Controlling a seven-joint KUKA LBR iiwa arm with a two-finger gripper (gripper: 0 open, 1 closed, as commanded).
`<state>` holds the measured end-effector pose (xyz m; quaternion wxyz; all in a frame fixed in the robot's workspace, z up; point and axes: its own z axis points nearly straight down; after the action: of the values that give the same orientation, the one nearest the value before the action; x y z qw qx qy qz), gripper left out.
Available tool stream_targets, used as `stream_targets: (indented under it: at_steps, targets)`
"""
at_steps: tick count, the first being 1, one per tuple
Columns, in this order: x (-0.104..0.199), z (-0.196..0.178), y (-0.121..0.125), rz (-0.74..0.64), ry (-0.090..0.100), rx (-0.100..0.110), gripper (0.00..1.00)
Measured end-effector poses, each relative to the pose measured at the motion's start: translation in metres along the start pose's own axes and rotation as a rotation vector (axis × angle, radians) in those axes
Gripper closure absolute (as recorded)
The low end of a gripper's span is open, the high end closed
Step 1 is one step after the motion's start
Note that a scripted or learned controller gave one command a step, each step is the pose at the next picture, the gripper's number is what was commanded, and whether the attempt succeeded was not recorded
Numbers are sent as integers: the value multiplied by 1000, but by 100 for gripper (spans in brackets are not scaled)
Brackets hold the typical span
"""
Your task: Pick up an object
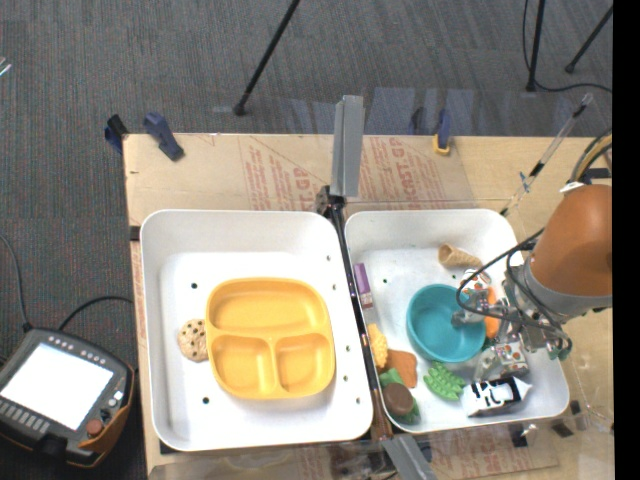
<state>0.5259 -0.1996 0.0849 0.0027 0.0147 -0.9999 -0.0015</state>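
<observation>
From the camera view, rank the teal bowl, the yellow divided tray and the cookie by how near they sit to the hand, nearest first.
1. Teal bowl, right bin, just left of the hand.
2. Yellow divided tray, middle of the left bin.
3. Cookie, left bin, beside the tray's left edge, farthest.

Grey arm (560,293) entering over the right edge of the right-hand white bin (420,223), topped by a broad, rounded orange band (577,238) with a smooth, slightly glossy surface. Below the band, nearer the bin's middle, a short grey wrist collar. Dark cables looping off the wrist toward the bin's centre, thin and curved. Beyond the collar, a cluttered gripper (497,340) assembly above the bin's right side: grey metal parts, small white blocks, a few orange spots. Finer details such as screws and markings too small to tell.
</observation>
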Motion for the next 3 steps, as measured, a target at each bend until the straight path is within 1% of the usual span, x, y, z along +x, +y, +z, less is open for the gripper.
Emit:
stream_targets:
  at_steps: [1, 2, 3]
  targets:
    - [5, 0, 13, -46, -1, -1, 0]
    - [11, -1, 22, 99, -2, -1, 0]
    - [-2, 0, 103, 23, 1, -2, 0]
